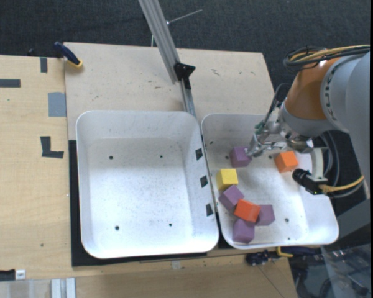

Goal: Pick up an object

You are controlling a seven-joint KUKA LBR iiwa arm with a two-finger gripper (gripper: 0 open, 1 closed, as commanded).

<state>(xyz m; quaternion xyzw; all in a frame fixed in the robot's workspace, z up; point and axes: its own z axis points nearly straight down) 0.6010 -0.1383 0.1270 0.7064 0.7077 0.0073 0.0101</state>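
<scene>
Desk (137, 85), pale wood, carries two white bins side by side. Left bin (90, 228) bare white floor with small dark specks. Right bin (317, 225) holds the blocks. Arm (336, 98), grey with orange band, reaches in from right. Pincer (256, 148) low in right bin, tip just beside a purple block (239, 158); finger spread cannot be told. Orange block (286, 161) near it. Yellow block (227, 177), then a cluster: purple blocks, red-orange block (247, 211).
</scene>
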